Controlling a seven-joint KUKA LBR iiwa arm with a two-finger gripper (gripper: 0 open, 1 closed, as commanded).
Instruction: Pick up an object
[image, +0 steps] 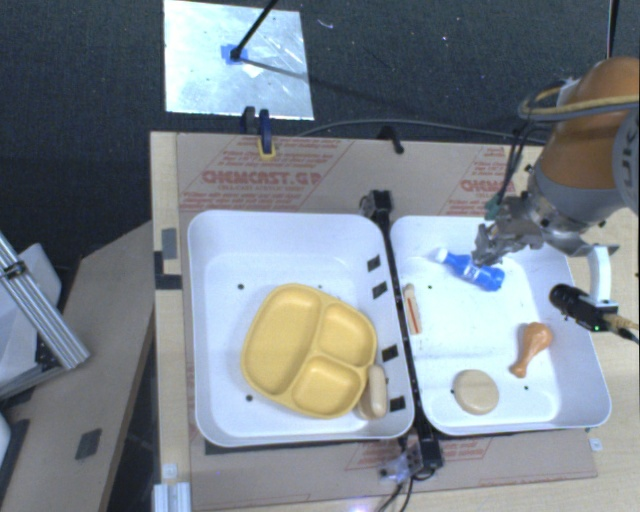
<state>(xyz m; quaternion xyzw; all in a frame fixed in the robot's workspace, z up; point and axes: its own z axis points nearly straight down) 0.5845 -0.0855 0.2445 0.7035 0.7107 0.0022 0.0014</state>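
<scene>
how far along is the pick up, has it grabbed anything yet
Done: the arm has reached the right bin and the gripper sits right over the blue bottle. In hand: nothing clearly; the bottle lies on the bin floor. Left: closing on it and lifting. The drumstick and round bun lie untouched.

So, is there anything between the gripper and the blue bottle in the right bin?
Nothing visible stands between them. The gripper is directly over the blue bottle in the right bin. The drumstick toy and round tan piece lie apart, nearer the front.
</scene>
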